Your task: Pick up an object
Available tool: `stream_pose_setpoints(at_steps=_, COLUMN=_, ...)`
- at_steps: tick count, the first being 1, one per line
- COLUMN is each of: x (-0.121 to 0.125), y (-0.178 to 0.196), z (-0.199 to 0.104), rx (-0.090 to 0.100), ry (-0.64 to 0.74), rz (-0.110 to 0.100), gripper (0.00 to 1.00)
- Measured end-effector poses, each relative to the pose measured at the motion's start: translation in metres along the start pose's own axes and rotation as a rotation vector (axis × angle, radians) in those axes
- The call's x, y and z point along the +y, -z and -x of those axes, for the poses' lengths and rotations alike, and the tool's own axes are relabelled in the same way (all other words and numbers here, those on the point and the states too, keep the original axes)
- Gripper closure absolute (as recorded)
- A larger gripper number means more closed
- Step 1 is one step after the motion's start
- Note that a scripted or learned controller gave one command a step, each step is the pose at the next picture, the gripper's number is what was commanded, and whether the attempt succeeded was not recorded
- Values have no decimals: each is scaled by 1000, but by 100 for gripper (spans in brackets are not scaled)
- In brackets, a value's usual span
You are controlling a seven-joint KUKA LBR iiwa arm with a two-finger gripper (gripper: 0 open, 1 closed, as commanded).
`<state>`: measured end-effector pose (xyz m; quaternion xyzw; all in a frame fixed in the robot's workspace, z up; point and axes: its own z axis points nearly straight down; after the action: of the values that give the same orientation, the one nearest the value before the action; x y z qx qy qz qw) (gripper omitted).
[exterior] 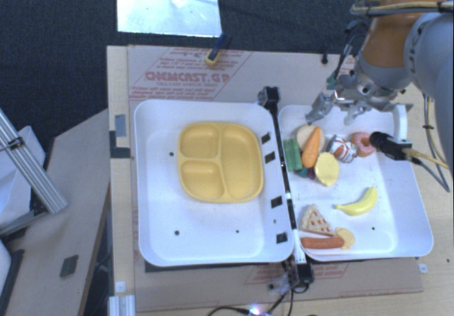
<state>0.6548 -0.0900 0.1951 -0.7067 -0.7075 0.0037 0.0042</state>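
Carrot [312, 148], wedged among crowded toy food in the right bin [404, 201], lies just below my end effector [332, 107], fingers spread and empty, which risks snagging the neighbouring lemon [327, 169] and slipping.

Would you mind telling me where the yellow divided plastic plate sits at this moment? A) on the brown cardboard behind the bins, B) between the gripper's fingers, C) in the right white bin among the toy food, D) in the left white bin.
D: the yellow divided plastic plate lies flat in the left white bin, while the toy food, such as the yellow toy banana, lies in the right white bin.
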Motion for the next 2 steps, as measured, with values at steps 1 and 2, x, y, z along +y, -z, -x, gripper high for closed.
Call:
stream_pose_setpoints(at_steps=1, x=3, y=8, z=0, rx=-1, ry=2, rz=12, gripper=0)
stream_pose_setpoints(at_steps=2, x=-1, y=-35, z=-2, rx=-1, ry=1, rz=10, gripper=0)
